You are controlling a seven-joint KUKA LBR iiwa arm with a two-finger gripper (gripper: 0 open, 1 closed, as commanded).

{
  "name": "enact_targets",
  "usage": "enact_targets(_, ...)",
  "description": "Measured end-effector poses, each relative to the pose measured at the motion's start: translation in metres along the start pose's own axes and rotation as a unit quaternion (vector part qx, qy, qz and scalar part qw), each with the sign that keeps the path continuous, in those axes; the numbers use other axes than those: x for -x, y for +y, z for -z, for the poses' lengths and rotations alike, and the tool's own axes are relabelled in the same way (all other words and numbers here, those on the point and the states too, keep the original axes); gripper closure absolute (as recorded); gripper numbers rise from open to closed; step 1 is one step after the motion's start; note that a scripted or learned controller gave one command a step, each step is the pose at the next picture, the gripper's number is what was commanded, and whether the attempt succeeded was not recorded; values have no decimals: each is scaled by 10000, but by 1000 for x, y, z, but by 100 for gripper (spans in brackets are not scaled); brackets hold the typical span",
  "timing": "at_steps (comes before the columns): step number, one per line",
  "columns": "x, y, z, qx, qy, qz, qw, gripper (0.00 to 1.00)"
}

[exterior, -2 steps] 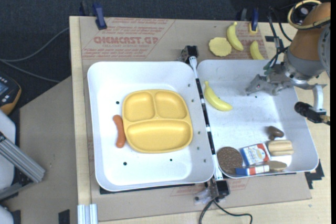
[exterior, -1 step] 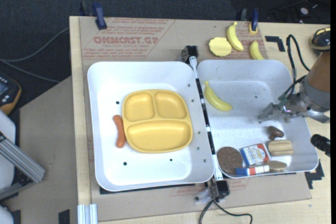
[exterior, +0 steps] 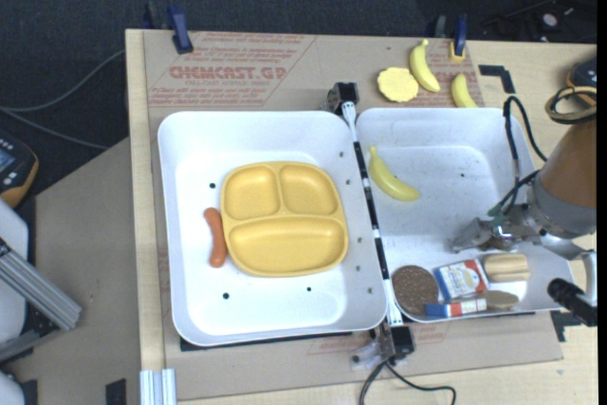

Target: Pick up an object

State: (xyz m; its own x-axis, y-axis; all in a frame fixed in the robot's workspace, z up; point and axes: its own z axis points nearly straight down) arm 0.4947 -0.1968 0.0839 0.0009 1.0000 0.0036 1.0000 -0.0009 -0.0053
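Arm low over the right bin [exterior: 446,133], at the right of the frame.
The gripper [exterior: 493,230] hangs above a cream block [exterior: 505,266] lying beside a red-and-white packet [exterior: 461,281]; whether the fingers are released or clenched, I cannot tell. A yellow banana [exterior: 390,177] lies further left.
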Motion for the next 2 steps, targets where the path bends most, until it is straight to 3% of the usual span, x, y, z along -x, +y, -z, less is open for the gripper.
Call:
enact_targets(1, 1, 3, 11, 39, -20, 0, 10000, 100)
enact_targets(2, -79, 11, 39, 46, -6, 44, 10000, 100)
